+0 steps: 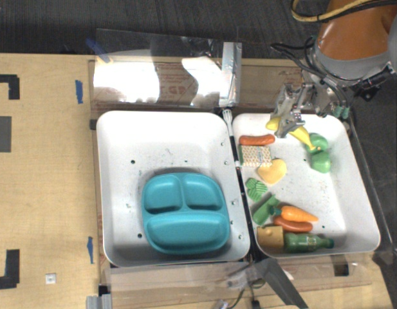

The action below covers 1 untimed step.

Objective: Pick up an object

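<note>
My gripper (287,122) hangs over the far left part of the right bin (352,192), under the arm's grey wrist and orange band. A yellow banana (302,136) sits between its fingers, with yellow showing on both sides of them. The fingers are shut on the banana. I cannot tell whether the banana is off the bin floor. Just right of it lies a green pear-like toy (320,154). A red sausage (256,140) lies just below and left of the gripper.
The right bin also holds a tan waffle (256,154), a yellow heart shape (272,171), a green leaf (255,188), a carrot (298,214) and a green bottle (307,241). In the left bin (121,147) lies a teal divided plate (184,211).
</note>
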### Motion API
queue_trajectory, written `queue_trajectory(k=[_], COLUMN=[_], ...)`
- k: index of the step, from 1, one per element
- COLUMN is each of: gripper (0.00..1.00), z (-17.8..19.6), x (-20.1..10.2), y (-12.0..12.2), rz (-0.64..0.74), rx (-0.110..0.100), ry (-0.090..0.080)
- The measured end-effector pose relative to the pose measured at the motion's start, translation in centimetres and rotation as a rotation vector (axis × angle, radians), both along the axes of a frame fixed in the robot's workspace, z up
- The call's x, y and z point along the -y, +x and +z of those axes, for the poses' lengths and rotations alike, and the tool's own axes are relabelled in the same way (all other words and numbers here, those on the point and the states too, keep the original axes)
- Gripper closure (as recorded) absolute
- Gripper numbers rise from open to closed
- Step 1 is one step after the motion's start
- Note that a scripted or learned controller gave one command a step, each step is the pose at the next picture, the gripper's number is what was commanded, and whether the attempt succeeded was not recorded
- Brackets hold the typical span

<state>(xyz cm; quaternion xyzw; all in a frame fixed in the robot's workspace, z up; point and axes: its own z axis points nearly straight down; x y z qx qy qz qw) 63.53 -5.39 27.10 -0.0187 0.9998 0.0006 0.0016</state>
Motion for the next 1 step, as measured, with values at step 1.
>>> queue_trajectory(k=[1], gripper=[1.0], z=[2.83], x=[2.04], y=[3.29], rz=[0.029], rx=[0.007], ry=[-0.002])
